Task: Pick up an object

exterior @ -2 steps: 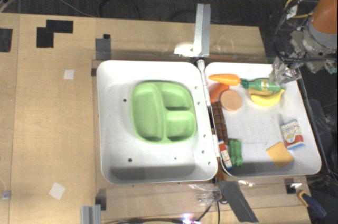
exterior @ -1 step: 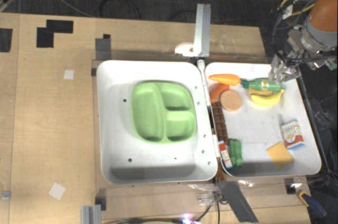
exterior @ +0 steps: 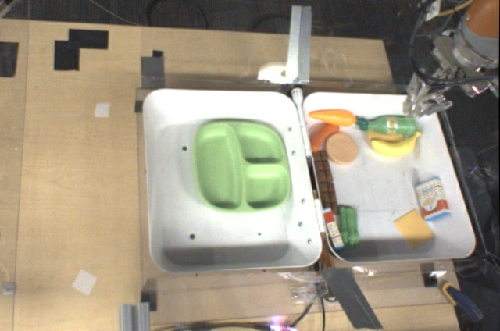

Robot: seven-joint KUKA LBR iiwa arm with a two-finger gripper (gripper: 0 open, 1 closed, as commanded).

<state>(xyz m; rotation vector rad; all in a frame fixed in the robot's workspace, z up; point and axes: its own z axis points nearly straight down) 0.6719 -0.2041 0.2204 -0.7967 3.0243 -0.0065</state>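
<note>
Reaching in from your right, the arm (exterior: 478, 29) comes down over the far right corner of the right bin (exterior: 457, 189), with its orange band showing at the top edge of the view and cables looping round the wrist. You see the gripper (exterior: 424, 103) hanging at the bin's far rim, its tip pointing down and slightly toward the left. Whether the jaws are apart or together you cannot tell from this angle; the metal tip is too small and cluttered to read, and nothing can be seen between them.

Just beside the jaws, on their left, lies a green bottle (exterior: 388, 125) on its side, its neck pointing away from the gripper. Touching the bottle on the near side is a yellow banana (exterior: 393, 145). Beyond the bottle's neck, farther from the jaws, you find an orange carrot (exterior: 332, 117), and nearer you a tan round disc (exterior: 342, 149) that overlaps a red-orange item (exterior: 319, 137).

Well apart from the jaws, toward the near edge of the bin, sit a small carton (exterior: 431, 197), a yellow wedge (exterior: 413, 228), a dark green item (exterior: 348, 226), and a brown bar (exterior: 324, 181) along the bin's left wall.

The left bin (exterior: 168, 189) holds a green divided tray (exterior: 239, 164), well away from the gripper.
</note>
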